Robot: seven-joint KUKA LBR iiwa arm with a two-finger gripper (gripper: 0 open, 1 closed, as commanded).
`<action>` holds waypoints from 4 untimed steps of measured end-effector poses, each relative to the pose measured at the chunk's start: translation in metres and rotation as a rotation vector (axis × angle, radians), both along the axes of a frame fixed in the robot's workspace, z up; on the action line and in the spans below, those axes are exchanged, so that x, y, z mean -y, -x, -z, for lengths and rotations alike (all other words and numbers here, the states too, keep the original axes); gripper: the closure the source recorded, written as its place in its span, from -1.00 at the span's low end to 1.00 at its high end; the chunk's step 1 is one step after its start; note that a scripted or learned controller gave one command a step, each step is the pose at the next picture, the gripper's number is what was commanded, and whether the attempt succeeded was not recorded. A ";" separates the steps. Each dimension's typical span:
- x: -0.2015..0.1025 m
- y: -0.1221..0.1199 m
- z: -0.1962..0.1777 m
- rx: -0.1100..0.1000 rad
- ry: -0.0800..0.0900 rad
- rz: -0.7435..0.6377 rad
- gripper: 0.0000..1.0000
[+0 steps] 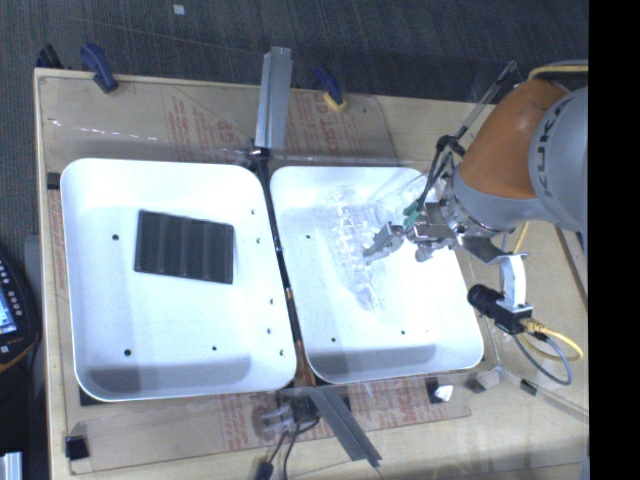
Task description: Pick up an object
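The gripper [392, 240] hangs over the right bin [440, 353], in that bin's upper right part, its metal fingers pointing toward the bin's middle; how far they stand apart cannot be told, for they blur into the bright white floor, and nothing can be made out between them. Just beside the fingertips, toward the bin's centre, lies a clear, glassy object [355, 243], faint against the white and hard to outline; whether the gripper touches it cannot be told. Behind the gripper the grey arm [565, 158] with its orange band [510, 133] reaches in across the right bin's upper right corner; a black fitting with a yellow cable [545, 336] sits just outside that bin's right rim. Left of the right bin, rims touching along a dark divider, stands the left bin [90, 358]; a dark ribbed rectangular pad [185, 247] lies flat in it, well apart from the right bin; blue clamps [97, 66] grip the bench edge beyond the left bin.
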State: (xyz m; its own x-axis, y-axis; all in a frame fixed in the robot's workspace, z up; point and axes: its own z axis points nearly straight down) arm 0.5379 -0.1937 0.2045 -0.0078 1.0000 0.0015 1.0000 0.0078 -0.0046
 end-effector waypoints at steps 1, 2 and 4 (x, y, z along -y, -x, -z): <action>0.016 -0.060 0.018 0.002 0.002 0.208 -1.00; 0.004 -0.032 -0.105 0.003 0.002 0.553 -1.00; 0.008 -0.010 -0.087 -0.001 0.001 0.300 -1.00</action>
State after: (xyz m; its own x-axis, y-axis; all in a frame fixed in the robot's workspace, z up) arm 0.5475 -0.2021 0.2912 0.2885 0.9575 0.0004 0.9575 -0.2885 -0.0053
